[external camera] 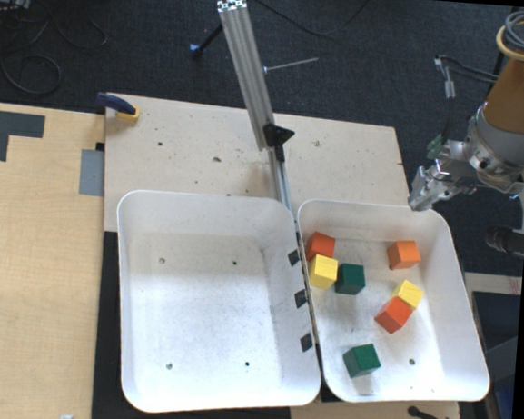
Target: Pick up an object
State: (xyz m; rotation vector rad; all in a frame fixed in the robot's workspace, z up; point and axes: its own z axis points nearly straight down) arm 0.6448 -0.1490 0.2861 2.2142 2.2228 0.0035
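Left white plastic bin (208,309) is sitting beside the right bin (450,357), which is holding seven small cubes: orange (321,246), yellow (324,271), two dark green (351,278), more orange and yellow. Metal gripper (425,193) is hanging over its top rim, can't tell its state.

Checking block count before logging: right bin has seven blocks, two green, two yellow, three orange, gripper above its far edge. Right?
Not quite: the camera view shows six blocks in the right bin, not seven. Two green, two yellow, but two orange, not three. The gripper is above its far edge, as you said.
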